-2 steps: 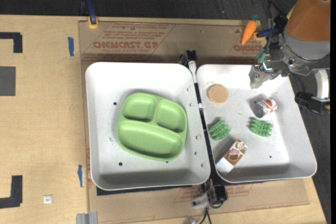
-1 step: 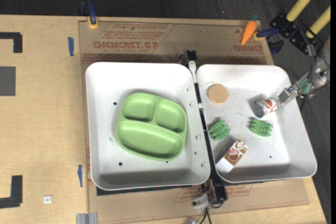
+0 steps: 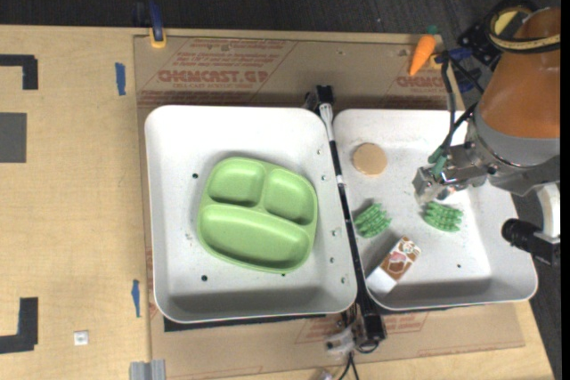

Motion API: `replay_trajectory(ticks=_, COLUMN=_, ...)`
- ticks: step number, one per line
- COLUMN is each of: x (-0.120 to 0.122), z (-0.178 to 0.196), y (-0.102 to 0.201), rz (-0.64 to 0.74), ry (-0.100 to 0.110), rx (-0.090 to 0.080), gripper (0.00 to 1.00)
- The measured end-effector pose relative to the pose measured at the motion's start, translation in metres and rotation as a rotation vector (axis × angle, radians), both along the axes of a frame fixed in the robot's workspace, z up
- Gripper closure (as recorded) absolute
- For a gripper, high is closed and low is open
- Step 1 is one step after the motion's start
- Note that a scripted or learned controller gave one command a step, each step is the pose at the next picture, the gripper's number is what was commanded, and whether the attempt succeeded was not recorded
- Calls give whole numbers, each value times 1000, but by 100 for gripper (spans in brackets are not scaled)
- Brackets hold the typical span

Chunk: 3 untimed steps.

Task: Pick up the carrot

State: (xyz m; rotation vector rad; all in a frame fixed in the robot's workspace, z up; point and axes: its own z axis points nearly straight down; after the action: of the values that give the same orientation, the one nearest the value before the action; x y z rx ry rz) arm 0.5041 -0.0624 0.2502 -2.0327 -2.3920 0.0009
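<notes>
Bench, cardboard-lined; red print on the liner [image 3: 214,74] reads roughly "CHEMCAST GP", partly faint.

Left bin [image 3: 169,191], white: holds one green divided plate [image 3: 258,214], three compartments, nothing in them.

Right bin [image 3: 499,271], white: tan round disc [image 3: 369,159] near the back left; green ridged toy piece [image 3: 372,220] beside the dividing wall; second green ridged piece [image 3: 442,216] further right; small carton [image 3: 398,261] with a red-brown printed label, writing too small to read, near the front wall.

Carrot [image 3: 422,52]: orange, green top, lying outside both bins on the cardboard behind the right bin.

Gripper [image 3: 438,182]: over the right bin, just above the second green piece, well apart from the carrot; finger state cannot be told.
</notes>
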Motion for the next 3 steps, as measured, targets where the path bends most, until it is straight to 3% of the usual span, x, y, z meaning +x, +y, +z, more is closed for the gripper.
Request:
replay_trajectory(ticks=1, x=-25, z=-66, y=-71, rz=193, ry=-2, rx=0, gripper=100)
replay_trajectory(ticks=2, x=-14, z=-66, y=58, rz=120, ry=-3, rx=0, gripper=100)
replay_trajectory(ticks=3, x=-24, z=-52, y=117, rz=64, ry=-4, rx=-1, gripper=100)
